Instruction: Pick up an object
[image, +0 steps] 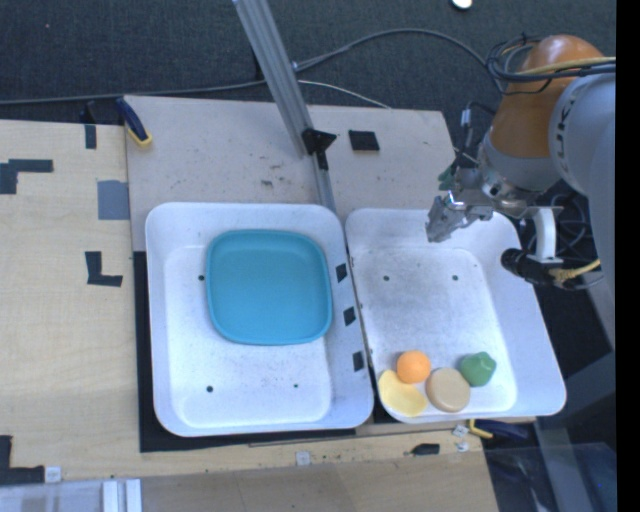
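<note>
The table (60, 300) is pale wood with dark tape marks, over dark carpet with cables. Left bin (170, 330) holds a blue plate (268, 286). Right bin (440, 300) has an orange ball (412, 366), yellow piece (398, 396), tan piece (448, 390) and green piece (478, 368) at its near edge. The claw (443, 226) hovers over the bin's far edge; I cannot tell its state.

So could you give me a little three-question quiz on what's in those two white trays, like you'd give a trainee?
1. True or false: the blue plate lies in the left bin.
2. How many small items sit along the near edge of the right bin?
3. The hand hovers over that bin's: A) far edge, B) near edge, C) middle.

Key:
1. True.
2. Four: orange ball, green piece, tan round piece, yellow piece.
3. A.
</note>
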